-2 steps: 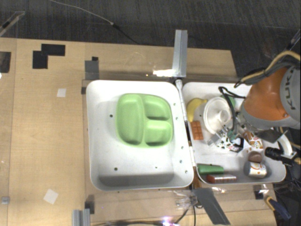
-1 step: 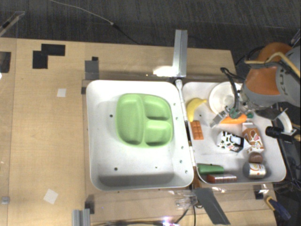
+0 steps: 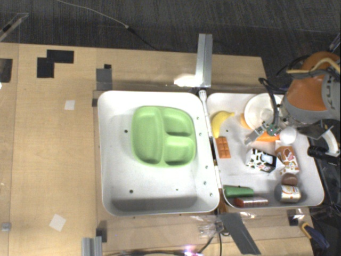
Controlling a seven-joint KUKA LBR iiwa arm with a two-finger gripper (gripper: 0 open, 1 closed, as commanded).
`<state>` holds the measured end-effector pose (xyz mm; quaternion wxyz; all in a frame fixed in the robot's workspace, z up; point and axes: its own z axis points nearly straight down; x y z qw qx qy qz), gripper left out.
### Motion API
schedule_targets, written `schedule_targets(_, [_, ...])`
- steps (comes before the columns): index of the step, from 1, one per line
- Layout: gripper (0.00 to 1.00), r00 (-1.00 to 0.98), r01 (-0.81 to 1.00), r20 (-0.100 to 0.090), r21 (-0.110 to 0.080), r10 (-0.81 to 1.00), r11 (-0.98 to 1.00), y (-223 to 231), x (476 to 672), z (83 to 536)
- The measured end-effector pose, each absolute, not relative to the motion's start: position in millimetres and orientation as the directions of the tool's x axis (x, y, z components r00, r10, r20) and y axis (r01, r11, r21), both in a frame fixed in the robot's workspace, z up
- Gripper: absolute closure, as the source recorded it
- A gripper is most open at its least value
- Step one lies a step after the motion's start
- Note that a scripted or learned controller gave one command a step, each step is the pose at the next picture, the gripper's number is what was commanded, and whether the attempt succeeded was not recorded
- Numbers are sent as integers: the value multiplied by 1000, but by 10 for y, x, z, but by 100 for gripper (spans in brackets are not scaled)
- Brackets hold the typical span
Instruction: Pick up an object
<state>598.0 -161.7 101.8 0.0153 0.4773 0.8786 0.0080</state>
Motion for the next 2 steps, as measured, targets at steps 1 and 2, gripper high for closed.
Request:
schedule_targets(1, [0, -367, 929, -23, 36, 930, 367, -1679, 5605, 1005])
schedule_targets(2, [0, -376, 925, -31, 37, 926, 377, -1533, 5289, 1006])
